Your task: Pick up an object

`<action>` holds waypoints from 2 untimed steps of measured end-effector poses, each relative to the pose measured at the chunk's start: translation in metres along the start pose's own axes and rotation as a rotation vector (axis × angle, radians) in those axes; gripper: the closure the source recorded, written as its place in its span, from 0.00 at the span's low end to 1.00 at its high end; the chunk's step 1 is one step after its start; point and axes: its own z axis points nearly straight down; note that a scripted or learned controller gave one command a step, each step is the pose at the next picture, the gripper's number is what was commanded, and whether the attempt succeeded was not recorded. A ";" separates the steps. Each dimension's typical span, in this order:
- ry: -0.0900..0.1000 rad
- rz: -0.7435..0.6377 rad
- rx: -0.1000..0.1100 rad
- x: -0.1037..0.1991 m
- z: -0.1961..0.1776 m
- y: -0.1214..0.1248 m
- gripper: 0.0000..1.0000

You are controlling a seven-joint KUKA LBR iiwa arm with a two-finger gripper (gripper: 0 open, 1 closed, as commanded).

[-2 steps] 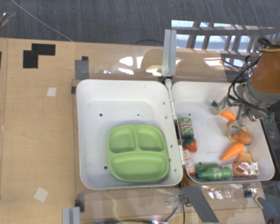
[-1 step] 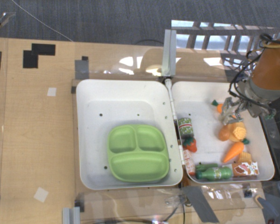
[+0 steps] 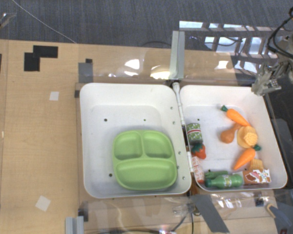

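Observation:
The right bin (image 3: 210, 101) holds toy food. A carrot (image 3: 236, 115) lies near its back, with an orange drumstick-shaped piece (image 3: 228, 134) and a yellow-orange piece (image 3: 247, 137) just below. A second carrot (image 3: 245, 157) points toward a red and white carton (image 3: 258, 176). Along the front wall lies a green bottle (image 3: 224, 180). A small can (image 3: 193, 132) and a red piece (image 3: 199, 151) sit by the left wall. My gripper (image 3: 266, 87) hangs over the bin's back right corner, open, with nothing between its fingers.
The left bin (image 3: 102, 106) holds a green divided plate (image 3: 144, 160) at its front. A metal post (image 3: 177, 55) stands behind the divider between the bins. Cables and a metal frame (image 3: 234, 38) lie behind the right bin.

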 end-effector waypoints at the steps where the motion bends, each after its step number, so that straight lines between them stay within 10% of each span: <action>1: 0.004 0.155 -0.006 -0.035 -0.091 0.075 1.00; 2: -0.002 0.156 -0.004 -0.036 -0.102 0.073 1.00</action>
